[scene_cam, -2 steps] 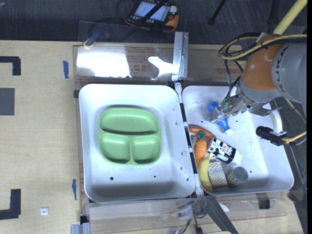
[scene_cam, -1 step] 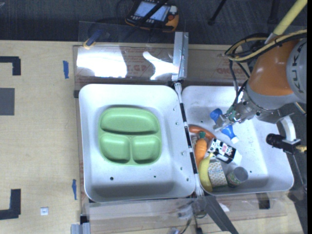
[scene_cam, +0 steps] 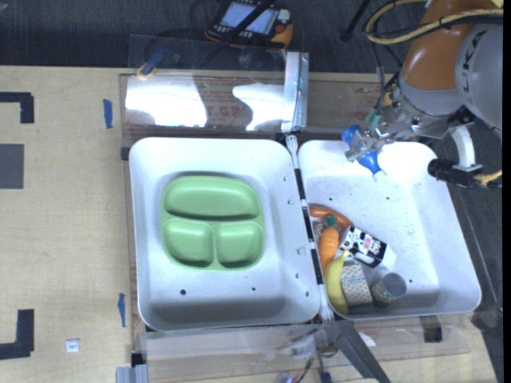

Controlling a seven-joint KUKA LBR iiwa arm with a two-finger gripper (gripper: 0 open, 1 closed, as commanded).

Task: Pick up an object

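- Camera view, progress: judging from how things lie, the pick is at most half made. The likely targets sit heaped in the near left corner of the right bin point(scene_cam: 447, 238), and none of them is lifted.
- In that heap: a banana point(scene_cam: 335, 284) along the dividing wall, a carrot-like orange piece point(scene_cam: 328, 241) just above it, a small black-and-white box point(scene_cam: 367, 247), a patterned cup-like item point(scene_cam: 358, 286) touching the banana, and a grey can point(scene_cam: 390, 287) just beside it.
- The left bin point(scene_cam: 152, 214) holds a green divided tray point(scene_cam: 212, 220), well apart from the arm.
- Something small and blue point(scene_cam: 369, 163) shows right under the gripper point(scene_cam: 369, 142), at the far edge of the right bin. Whether it is a picked object or part of the tool is too small and glare-washed to tell.
- Tool state: I cannot tell whether the gripper is spread, pressed together or pinching anything; the tip is blurred against the bright bin floor.
- Arm pose: the arm point(scene_cam: 447, 62) comes in from the upper right, its orange band uppermost, the wrist angled down and left so the gripper hangs over the far corner of the right bin, well apart from the heap.
- What is left, in my judgement: if the blue bit is not a held object, the gripper must travel toward the near corner, close on one item and raise it clear.
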